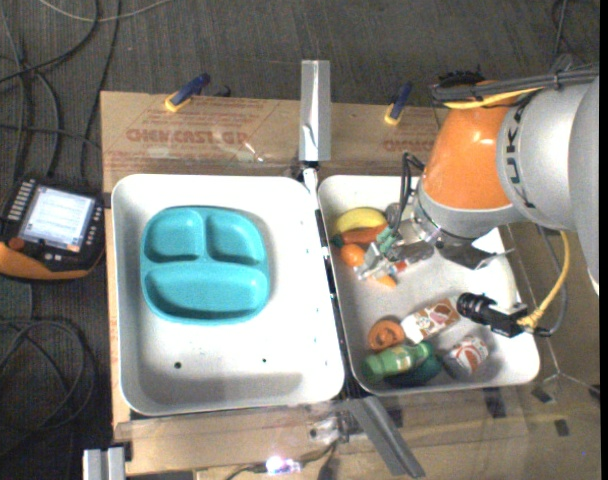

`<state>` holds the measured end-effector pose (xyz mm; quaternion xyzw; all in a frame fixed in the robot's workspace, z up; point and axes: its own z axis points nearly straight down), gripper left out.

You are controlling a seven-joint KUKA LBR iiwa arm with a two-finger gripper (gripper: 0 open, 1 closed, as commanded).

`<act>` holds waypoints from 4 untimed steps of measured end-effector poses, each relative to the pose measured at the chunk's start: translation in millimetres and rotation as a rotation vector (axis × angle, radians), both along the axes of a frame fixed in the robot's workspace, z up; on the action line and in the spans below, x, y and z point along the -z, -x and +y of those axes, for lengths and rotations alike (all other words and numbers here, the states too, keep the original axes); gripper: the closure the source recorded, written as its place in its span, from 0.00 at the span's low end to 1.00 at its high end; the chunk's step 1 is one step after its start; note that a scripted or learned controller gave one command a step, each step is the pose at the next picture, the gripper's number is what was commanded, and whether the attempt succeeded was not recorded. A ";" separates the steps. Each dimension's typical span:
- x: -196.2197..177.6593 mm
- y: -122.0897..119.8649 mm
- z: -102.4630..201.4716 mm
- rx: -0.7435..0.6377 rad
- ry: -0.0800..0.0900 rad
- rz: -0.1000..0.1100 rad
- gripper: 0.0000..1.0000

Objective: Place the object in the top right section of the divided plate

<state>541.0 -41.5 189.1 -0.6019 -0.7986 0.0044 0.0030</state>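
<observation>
Reading "KUKA" on arm (544, 158)

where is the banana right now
The banana lies in the right bin, at its upper left corner, just above an orange toy and left of the end effector.

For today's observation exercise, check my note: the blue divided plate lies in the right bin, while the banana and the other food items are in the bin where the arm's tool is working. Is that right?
One detail is wrong. The camera view shows the blue divided plate in the left bin, not the right one. The rest stands: the banana and the other food items lie in the right bin, where the tool is working.
</observation>
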 end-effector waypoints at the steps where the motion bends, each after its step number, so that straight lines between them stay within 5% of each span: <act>1: 0.0 0.0 0.0 0.000 0.000 0.000 0.00; 2: -7.0 0.5 0.4 -0.001 0.000 0.005 1.00; 3: 7.8 29.9 31.9 0.087 -0.001 -0.003 1.00; 4: 7.8 59.2 13.3 0.475 0.002 -0.002 1.00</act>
